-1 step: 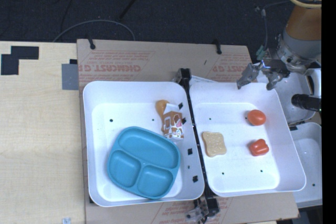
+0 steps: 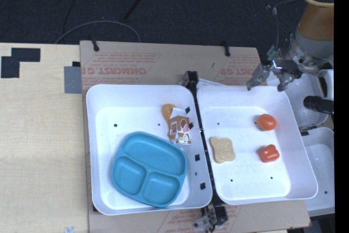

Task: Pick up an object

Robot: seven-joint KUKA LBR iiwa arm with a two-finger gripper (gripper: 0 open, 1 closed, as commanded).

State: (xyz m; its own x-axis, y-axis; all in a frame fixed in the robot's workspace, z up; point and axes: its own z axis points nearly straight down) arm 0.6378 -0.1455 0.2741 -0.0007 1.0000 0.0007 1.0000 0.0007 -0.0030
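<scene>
My gripper (image 2: pixel 271 79) hangs over the far right corner of the right bin (image 2: pixel 240 193), its two fingers spread apart with nothing between them. In that bin lie a red tomato-like piece (image 2: pixel 266 122), a red pepper-like piece (image 2: pixel 269 154) and a tan slice of toast (image 2: pixel 222 149). All three sit nearer the camera than the gripper. The left bin (image 2: pixel 101 117) holds a blue divided plate (image 2: pixel 148 168), and a small printed packet (image 2: pixel 179 131) with an orange-brown piece (image 2: pixel 167 112) next to it.
A black divider bar (image 2: pixel 197 133) runs between the two bins. Both bins rest on a cardboard sheet (image 2: pixel 163 65) on a wooden bench (image 2: pixel 38 133). White equipment (image 2: pixel 327 112) stands just right of the right bin.
</scene>
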